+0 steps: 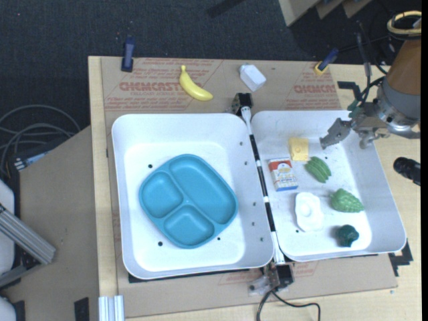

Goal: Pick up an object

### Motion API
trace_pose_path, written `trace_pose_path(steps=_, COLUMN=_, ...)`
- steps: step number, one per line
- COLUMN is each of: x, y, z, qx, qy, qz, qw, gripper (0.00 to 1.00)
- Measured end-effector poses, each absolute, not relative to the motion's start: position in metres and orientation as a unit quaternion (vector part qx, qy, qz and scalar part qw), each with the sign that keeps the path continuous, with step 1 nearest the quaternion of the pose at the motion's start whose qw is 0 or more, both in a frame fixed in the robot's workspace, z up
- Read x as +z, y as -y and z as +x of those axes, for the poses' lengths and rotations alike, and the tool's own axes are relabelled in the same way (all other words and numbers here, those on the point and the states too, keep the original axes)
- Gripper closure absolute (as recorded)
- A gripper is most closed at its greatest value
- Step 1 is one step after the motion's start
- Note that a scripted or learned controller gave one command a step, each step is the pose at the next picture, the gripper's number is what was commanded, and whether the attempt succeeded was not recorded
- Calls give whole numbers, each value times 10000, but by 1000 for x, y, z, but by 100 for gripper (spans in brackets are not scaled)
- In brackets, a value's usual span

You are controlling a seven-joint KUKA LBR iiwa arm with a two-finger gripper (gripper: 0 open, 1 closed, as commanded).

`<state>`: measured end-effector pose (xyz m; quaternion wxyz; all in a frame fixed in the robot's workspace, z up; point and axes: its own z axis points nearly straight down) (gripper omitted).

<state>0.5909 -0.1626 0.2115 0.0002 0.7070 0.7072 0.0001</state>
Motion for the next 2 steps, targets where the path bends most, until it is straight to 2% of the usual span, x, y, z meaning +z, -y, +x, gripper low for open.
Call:
trace_pose_path(steps=1, x=87, y=168, z=573, qx=-11, qy=-7069, qz=7073, qw=-17, gripper=0)
trace_pose_path(steps=2, x=84, y=188, z=491, qx=-7, qy=-7065, qz=7077, qw=-3, gripper=0)
